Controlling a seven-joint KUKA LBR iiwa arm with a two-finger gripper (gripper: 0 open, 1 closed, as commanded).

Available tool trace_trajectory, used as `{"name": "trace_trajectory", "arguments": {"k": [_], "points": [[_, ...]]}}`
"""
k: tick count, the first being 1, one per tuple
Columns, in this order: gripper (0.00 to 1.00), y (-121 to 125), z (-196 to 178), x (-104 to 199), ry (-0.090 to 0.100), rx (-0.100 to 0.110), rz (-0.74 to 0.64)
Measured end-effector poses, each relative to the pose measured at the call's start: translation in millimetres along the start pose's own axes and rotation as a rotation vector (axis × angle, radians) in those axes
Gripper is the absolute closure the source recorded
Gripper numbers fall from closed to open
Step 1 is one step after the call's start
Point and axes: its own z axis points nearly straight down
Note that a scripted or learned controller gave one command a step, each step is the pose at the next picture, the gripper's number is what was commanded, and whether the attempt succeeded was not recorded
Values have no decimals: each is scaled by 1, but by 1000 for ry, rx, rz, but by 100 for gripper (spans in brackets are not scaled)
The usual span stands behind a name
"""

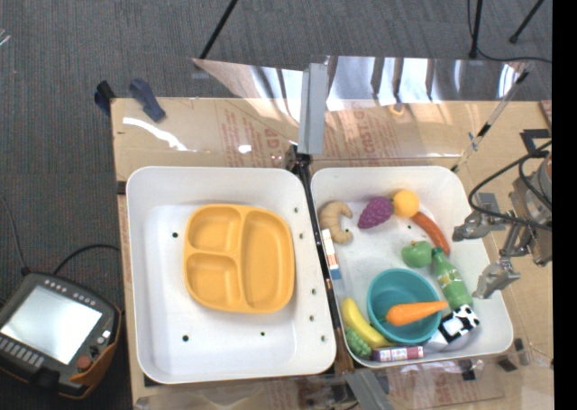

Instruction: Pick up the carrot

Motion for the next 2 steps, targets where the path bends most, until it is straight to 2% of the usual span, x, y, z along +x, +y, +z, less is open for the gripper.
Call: {"name": "trace_trajectory", "arguments": {"k": [1,2], "points": [[0,-4,175,-24,-7,-1,-28],[0,-20,139,-76,-6,2,-136]]}}
